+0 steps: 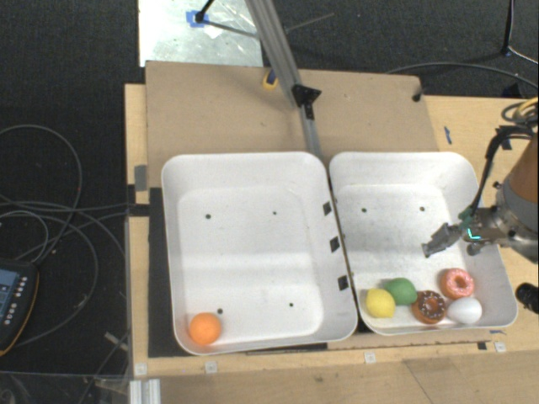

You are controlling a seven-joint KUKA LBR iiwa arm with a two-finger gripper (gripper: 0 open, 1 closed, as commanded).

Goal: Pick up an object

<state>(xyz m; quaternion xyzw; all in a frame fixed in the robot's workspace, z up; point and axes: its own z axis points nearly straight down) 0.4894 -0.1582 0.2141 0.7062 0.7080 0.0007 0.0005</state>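
Gripper [440,244] above pink donut [457,283], nothing visibly held, finger spread cannot tell; toys huddled at right bin [396,171] near edge, probably slid downslope

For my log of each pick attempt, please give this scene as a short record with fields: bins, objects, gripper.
left bin: holds one orange ball, near front left corner
right bin: holds five items along front edge
items, right bin: yellow lemon, green round fruit, chocolate donut, pink donut, white egg-shaped object
gripper: above right bin, behind the pink donut, nothing seen between its fingers
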